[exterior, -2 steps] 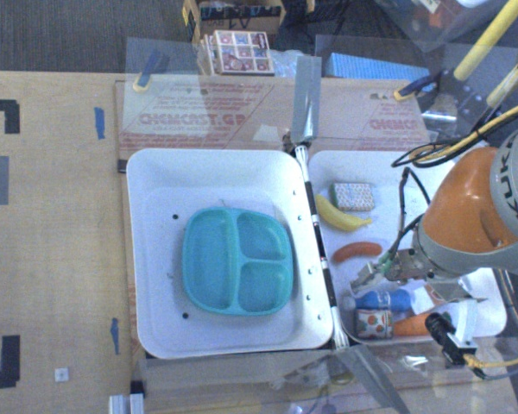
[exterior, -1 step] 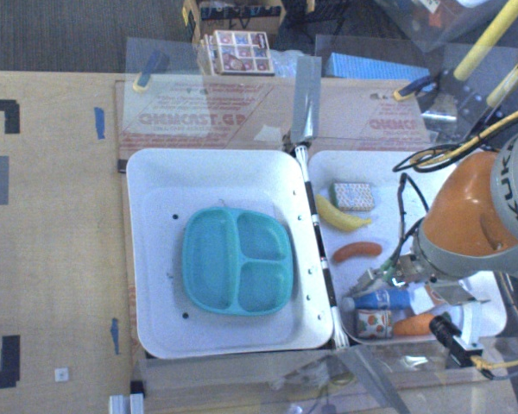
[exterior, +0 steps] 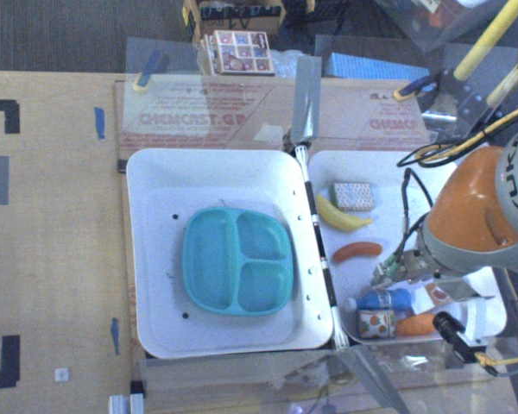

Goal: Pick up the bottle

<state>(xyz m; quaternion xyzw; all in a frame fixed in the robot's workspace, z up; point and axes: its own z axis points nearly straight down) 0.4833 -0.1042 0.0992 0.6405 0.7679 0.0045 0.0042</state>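
The bottle [exterior: 388,300] is blue with a white cap and lies on its side near the front of the right bin [exterior: 328,166]. The arm reaches in from the right, and its gripper [exterior: 397,271] hangs just above the bottle's far side, close to it. The arm's orange band and grey wrist cover the right part of this bin.
The right bin also holds a yellow banana [exterior: 341,217], a speckled grey block [exterior: 353,196], a red sausage [exterior: 356,251], a small can [exterior: 375,323] and an orange carrot [exterior: 417,323] beside the bottle. A teal divided plate [exterior: 238,261] lies in the left bin [exterior: 147,231].
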